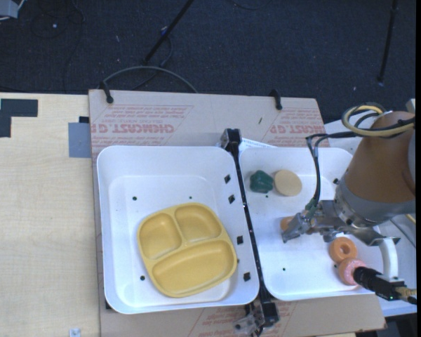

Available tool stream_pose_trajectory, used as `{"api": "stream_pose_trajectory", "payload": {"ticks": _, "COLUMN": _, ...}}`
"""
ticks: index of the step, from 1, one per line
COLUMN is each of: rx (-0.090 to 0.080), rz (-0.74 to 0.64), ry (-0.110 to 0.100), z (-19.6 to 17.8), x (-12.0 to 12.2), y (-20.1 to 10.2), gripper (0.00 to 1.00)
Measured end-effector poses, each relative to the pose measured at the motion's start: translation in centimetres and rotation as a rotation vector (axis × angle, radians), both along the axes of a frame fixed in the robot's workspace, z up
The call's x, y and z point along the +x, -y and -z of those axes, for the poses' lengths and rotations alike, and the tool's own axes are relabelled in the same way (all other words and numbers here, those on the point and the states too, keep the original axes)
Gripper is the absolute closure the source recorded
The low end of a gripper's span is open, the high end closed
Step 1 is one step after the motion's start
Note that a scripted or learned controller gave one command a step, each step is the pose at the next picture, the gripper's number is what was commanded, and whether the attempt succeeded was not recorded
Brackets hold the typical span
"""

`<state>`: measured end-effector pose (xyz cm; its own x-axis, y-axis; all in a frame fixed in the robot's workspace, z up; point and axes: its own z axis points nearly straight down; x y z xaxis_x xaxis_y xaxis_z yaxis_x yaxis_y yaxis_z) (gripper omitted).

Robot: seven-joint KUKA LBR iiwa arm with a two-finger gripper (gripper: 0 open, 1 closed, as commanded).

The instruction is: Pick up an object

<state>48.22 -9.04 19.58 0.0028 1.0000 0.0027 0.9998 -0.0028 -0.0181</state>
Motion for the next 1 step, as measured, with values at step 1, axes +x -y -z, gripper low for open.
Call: {"api": "stream_pose_trajectory", "payload": {"ticks": 1, "rx": -0.001, "rz": -0.002, "ry": 0.013, "z": -0.62, "x": 0.29, "y": 0.02, "gripper": 0.0}}
